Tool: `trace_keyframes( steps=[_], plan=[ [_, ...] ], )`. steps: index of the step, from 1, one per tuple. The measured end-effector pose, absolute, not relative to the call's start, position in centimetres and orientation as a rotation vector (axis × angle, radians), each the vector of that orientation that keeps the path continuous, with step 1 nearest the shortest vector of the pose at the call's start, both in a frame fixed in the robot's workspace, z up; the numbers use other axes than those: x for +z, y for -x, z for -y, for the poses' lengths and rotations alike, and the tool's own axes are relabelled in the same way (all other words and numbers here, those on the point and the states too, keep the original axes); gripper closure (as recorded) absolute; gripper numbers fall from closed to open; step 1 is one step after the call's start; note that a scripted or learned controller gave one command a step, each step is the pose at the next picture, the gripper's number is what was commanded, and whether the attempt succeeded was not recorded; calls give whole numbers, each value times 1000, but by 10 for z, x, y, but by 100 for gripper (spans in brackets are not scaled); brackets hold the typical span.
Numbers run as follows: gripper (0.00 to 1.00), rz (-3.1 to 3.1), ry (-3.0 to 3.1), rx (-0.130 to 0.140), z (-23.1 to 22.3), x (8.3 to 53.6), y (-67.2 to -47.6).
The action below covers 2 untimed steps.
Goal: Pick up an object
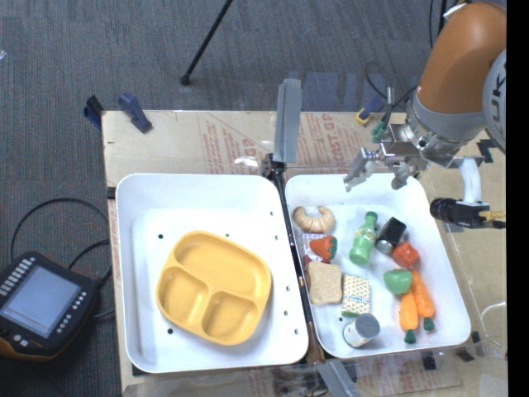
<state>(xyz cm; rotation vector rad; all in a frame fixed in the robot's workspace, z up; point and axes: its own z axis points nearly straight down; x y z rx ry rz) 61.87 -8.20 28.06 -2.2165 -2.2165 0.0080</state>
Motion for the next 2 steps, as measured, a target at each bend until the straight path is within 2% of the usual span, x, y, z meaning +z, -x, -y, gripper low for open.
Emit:
trace_keyframes(
  steps=[1, 2],
  plan=[
    [0, 2176, 2242, 19, 125, 120, -563],
    [0, 2222, 2208, 8, 125, 82, -588]
  ],
)
